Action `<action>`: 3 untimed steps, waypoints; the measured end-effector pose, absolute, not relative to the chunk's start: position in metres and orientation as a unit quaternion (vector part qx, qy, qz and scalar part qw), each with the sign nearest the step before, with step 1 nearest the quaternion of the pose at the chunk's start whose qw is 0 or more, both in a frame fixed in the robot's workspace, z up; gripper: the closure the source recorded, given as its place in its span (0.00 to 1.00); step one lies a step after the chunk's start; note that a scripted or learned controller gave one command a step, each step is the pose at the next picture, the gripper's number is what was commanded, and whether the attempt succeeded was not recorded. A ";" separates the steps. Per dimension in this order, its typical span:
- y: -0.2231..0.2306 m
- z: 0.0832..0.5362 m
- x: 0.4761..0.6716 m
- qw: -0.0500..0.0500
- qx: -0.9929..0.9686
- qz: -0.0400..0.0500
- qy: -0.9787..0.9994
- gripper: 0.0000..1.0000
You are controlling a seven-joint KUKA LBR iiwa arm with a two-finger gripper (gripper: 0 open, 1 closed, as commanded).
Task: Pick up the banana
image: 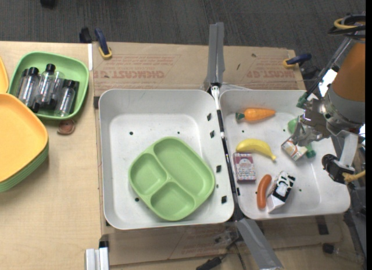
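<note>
While the gripper [306,130] hangs over the right bin [325,205], finger state impossible to tell, the banana [256,146] lies toward its eight o'clock, long axis ten-to-four.

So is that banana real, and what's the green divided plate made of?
The banana looks like a plastic toy: even yellow, smooth, with no brown spots, though the view can't settle it. The green divided plate seems to be moulded plastic with a matte finish: one flat colour, rounded compartment walls, only soft highlights.
</note>
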State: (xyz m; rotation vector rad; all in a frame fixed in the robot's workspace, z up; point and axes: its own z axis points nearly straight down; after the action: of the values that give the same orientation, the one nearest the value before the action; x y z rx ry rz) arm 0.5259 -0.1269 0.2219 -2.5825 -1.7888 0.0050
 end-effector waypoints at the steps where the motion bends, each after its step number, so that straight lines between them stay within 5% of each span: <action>1: -0.103 0.091 0.504 0.001 -0.858 0.002 -0.514 1.00; 2: -0.085 0.191 0.542 0.000 -0.752 0.001 -0.659 1.00; 3: 0.006 0.190 0.534 0.001 -0.779 0.002 -0.627 1.00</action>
State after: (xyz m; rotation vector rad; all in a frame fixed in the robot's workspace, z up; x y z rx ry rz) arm 0.5337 0.0055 0.1903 -2.4451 -1.9693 0.0067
